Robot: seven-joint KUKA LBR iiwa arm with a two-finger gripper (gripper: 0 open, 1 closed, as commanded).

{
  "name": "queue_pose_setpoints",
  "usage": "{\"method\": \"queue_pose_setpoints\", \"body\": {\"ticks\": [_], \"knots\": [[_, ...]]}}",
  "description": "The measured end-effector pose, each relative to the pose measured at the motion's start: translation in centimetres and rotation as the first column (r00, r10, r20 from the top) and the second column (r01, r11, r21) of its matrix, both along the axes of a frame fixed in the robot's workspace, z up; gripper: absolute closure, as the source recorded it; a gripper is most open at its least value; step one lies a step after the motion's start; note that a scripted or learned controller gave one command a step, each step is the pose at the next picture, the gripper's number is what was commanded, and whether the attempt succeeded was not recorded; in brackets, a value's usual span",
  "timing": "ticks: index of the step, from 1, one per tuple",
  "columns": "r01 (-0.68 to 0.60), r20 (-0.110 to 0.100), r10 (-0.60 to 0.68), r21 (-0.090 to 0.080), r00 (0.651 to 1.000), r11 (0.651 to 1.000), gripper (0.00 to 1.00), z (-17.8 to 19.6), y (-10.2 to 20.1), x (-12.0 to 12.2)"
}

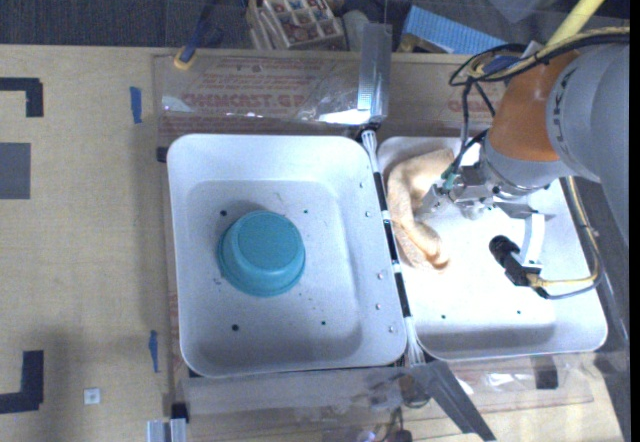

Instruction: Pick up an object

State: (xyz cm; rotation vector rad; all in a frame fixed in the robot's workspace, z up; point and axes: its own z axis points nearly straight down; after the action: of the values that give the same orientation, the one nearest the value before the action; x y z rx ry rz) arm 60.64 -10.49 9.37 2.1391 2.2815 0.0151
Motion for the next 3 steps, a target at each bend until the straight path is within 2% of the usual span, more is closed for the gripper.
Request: {"method": "queue_pose_setpoints", "body": {"ticks": [1,2,3], "knots": [[0.12,-0.015,-0.12,0.001,0.993,0.993,0.0,10.4,-5.0,-3.8],[-0.07,-0.018,0.07,0.003,0.997,0.998,0.0,6.0,-1.1,-10.7],[-0.309,-0.008,0.309,0.0,0.951,0.951,0.0,-0.4,0.8,-5.7]]}}
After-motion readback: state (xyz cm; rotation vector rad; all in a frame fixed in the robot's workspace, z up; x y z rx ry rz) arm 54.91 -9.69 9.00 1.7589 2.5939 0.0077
